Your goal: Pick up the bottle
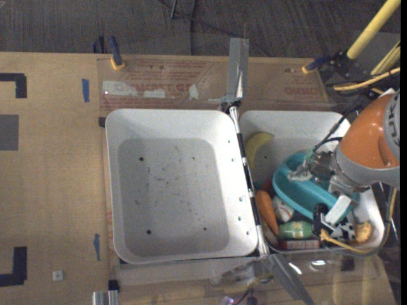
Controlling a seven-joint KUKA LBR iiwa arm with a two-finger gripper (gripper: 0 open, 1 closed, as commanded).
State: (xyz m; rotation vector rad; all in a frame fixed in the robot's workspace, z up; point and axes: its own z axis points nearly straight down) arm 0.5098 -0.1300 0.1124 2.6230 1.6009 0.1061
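The right bin (289, 121) holds a crowded heap. A small pale item with a coloured label (284, 210), which may be the bottle, lies between an orange carrot (267, 211) and a teal bowl (302, 192); it is too small to be sure. My gripper (313, 168) hangs over the teal bowl's far rim, reaching in from the right under the orange-banded wrist (369, 142). It sits above and to the right of the pale item, and nothing visible is held in it.
A yellow-green rounded piece (257, 146) rests by the divider. A red and green box (299, 229), a black-and-white spotted item (346, 231) and a yellowish piece (364, 232) crowd the bin's near side. The left bin (121, 170) stands alongside.
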